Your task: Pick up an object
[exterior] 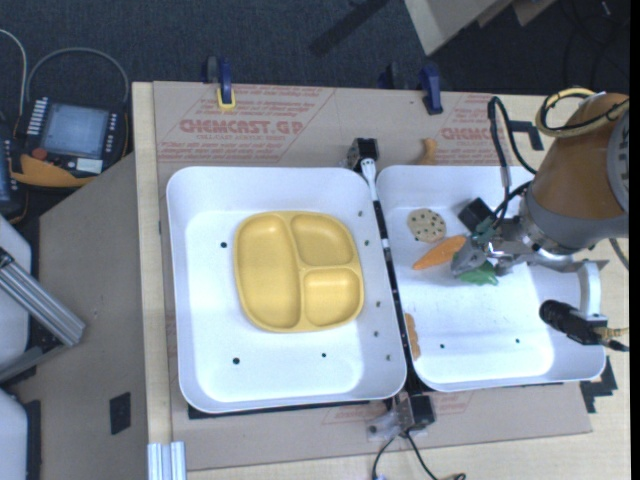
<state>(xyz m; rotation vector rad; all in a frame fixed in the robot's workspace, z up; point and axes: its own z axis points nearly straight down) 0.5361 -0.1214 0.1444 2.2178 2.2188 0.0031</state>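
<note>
The grey arm with its orange band reaches in over the right-hand shallow white bin (500, 353), and its hand (472, 258) sits low over a small cluster of toy food. Just at the hand's tip lies an orange carrot-shaped piece (438, 255), slanted, with its green leafy end (482, 276) tucked directly under the metal fingers. The fingers appear drawn in around that green end, but whether they are truly clamped on it or merely touching cannot be told from this slanted view.

A round tan cookie with dark chips (427, 225) rests a little beyond the carrot, away from the hand and apart from it. Further off, in the left-hand white bin (200, 348), a yellow plastic plate with three compartments (298, 269) lies flat at the middle. Both bins sit on a cardboard-covered desk (300, 118).

The low wrist and tip-down pose suggest a grasp attempt on the carrot, aimed at its leafy end, likely because that end stands proud of the bin floor.
</note>
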